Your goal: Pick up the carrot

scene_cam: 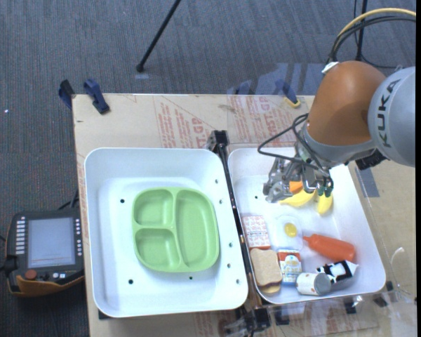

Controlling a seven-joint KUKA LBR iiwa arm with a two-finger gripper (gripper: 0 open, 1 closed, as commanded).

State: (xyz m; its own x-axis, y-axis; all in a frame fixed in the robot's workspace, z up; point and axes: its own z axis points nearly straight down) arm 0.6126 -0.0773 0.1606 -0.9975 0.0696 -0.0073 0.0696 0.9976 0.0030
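Camera view has my gripper low in the right bin, at its far end, over a banana and just beside a second banana. A small orange piece sits right at the tool, but I can't make out what it is. Whether the jaws are spread or closed, I cannot tell; cables and the wrist crowd them, and I see nothing clearly between them.

The carrot lies flat on the bin floor toward the near right, well apart from the gripper, beside a fried egg. So I judge the pick not yet made: I have to get over the carrot, descend, close and lift.

The left bin holds a green divided plate. Readable writing: "KUKA" on the arm. Red print on the cardboard over the counter is too faint for me to read.
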